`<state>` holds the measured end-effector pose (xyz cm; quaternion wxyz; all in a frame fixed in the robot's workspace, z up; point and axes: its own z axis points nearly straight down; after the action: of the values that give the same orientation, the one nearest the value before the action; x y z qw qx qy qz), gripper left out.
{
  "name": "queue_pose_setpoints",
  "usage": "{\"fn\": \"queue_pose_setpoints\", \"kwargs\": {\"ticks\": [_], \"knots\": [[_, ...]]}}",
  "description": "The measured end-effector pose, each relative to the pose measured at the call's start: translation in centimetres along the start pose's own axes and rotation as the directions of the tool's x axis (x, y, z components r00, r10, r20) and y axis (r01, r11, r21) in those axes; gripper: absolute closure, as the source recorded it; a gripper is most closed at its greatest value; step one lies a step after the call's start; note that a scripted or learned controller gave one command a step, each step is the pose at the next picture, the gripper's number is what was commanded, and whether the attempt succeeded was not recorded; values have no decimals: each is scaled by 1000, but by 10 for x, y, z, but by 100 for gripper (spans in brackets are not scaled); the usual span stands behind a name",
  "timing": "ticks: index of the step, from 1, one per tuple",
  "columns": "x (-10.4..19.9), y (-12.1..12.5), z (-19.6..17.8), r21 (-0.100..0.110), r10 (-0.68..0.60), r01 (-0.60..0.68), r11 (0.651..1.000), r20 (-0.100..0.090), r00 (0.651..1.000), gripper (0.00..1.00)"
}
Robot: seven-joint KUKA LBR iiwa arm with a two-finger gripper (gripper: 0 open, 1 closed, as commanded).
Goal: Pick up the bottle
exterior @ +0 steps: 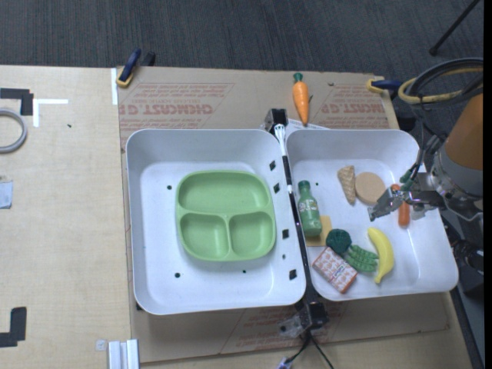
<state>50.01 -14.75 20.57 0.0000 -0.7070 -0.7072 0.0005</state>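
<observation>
I see the green bottle (309, 207) lying at nine o'clock in the right bin (430, 271), well apart from my gripper (392, 204) at three o'clock, whose grip I cannot tell.

Bottle (309, 208) hemmed: bin wall (286, 198) left, broccoli (339, 240) below; right side open.

Glossy green plastic on the bottle (309, 207). Smooth white plastic for both bins (150, 229), with a slight sheen. Matt green plastic tray (225, 215). Brown cardboard (184, 102) beneath, printed red. Pale wood bench (58, 229), matt.
</observation>
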Motion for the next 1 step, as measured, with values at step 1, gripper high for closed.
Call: {"fn": "queue_pose_setpoints", "kwargs": {"ticks": [1], "knots": [[0,0,-9,0,1,-1,1000,1,1000,100]]}}
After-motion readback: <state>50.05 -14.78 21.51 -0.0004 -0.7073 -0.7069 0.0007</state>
